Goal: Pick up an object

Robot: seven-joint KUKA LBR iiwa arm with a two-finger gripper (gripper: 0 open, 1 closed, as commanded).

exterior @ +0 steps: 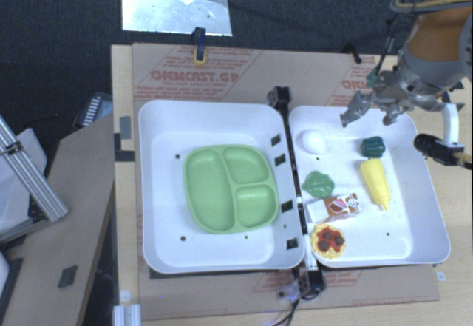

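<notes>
Six small objects lie in the right bin [425, 239], all of them nearer than the gripper [372, 111], which hangs above that bin's far edge with nothing between its fingers. The two fingers stand apart, one on the left and one on the right, pointing down toward the bin, and touch none of the objects.

Closest to the gripper is the dark green pepper [373, 145], just near of the right finger. The white egg [314, 143] sits to the left of it, near the bin's far left corner and a little near and left of the left finger. The yellow corn cob [376, 182] lies just near of the pepper, its length running near to far. Further left, beside the divider between the bins, rests a green leafy piece [318, 184]. Just near of that lies a small red and white carton [336, 207], on its side, and nearest of all, at the bin's near left corner, a round pizza-like disc [329, 240] with red and dark spots.

The left bin [162, 243] holds a green divided plate [228, 188] with three compartments, set about in its middle. Both bins rest on a sheet of brown cardboard [222, 73] printed with red lettering. The grey arm [436, 51] with its orange band comes in from the far right.
</notes>
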